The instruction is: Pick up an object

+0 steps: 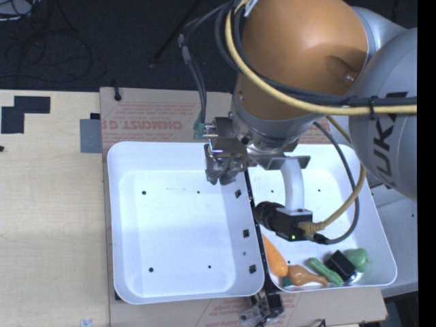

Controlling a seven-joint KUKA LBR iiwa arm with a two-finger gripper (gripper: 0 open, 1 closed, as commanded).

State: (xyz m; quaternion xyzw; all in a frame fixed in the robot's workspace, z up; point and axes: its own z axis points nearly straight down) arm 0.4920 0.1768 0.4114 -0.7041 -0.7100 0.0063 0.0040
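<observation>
The arm's orange band (303,43) and grey wrist hide much of the right bin (381,251), and the gripper (221,169) hangs over the divide between the two bins, nothing visible in it; whether it is parted or closed cannot be told. An orange carrot-shaped object (274,253), a tan piece (304,274), a green object (354,257) and a black block (339,264) crowd the right bin's near corner. Reversed red lettering on the cardboard (146,123) behind the left bin (129,251) is too blurred to read; part of "KUKA" shows on the arm.
</observation>
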